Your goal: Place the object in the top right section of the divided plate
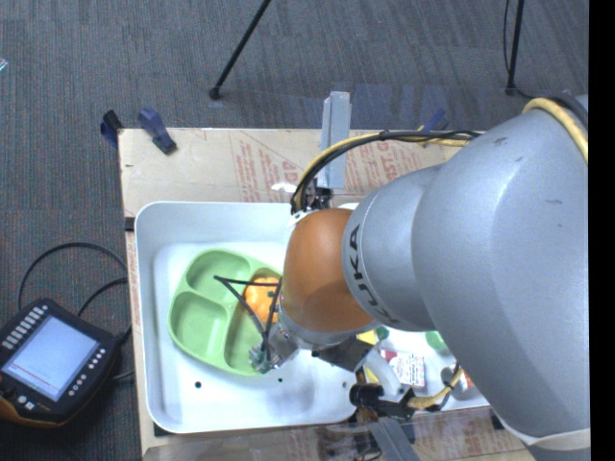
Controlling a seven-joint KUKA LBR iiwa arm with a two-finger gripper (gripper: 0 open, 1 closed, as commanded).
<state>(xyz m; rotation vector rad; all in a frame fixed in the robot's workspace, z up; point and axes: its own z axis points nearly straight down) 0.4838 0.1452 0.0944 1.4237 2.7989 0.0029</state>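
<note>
"KUKA" in dark letters, partly hidden, on big grey robot arm (461, 257); red print on brown cardboard sheet (259, 166), too blurry to read.

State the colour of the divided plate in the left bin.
Light green divided plastic plate, seen in the camera view.

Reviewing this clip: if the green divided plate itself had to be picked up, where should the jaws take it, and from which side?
Probably the raised outer rim of the green divided plate on its left edge, coming straight down from above. The plate lies flat in the white bin, so only a thin lip offers a hold. That left rim is exposed, while the arm covers the right side, where an orange object sits.
</note>
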